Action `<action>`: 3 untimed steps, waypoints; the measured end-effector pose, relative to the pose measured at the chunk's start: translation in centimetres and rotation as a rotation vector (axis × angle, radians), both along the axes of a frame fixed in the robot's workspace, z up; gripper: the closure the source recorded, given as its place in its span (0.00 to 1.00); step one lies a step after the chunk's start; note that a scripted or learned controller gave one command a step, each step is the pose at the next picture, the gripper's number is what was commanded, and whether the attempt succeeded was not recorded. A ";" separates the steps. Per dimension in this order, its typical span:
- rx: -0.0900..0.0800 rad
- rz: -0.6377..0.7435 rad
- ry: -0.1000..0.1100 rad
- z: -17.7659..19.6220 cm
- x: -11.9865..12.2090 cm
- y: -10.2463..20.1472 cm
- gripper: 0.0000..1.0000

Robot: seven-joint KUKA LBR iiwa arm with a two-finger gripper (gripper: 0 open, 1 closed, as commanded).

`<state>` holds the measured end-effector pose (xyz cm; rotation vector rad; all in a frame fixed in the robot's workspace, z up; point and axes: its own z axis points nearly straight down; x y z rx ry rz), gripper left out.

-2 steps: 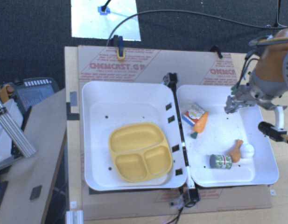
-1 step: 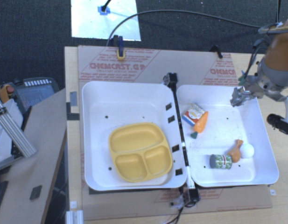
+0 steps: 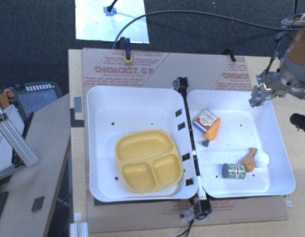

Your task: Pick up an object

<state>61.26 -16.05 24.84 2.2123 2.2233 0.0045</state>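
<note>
Orange carrot [image 3: 213,128] left of tool [image 3: 256,100]

I see two bins side by side. A tray [image 3: 148,159] lies in the left bin [image 3: 100,102]. In the right bin [image 3: 278,132], a packet [image 3: 205,117] touches a carrot [image 3: 212,130]; nearer me lie a can [image 3: 234,171], drumstick [image 3: 249,159] and egg [image 3: 261,159] together.

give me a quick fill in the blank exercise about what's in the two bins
1. The yellow divided tray lies in the ____ bin as the camera sees it.
2. The toy carrot is coloured ____.
3. The small can lies on its ____.
4. The gripper is at the right bin's ____ corner, away from the objects.

Missing words: left; orange; side; far right
</note>
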 end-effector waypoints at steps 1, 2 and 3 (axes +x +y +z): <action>0.002 0.003 0.004 -0.9 0.1 4.5 1.00; 0.003 0.005 0.004 -2.0 0.6 10.3 1.00; 0.003 0.005 0.003 -1.0 0.9 15.7 1.00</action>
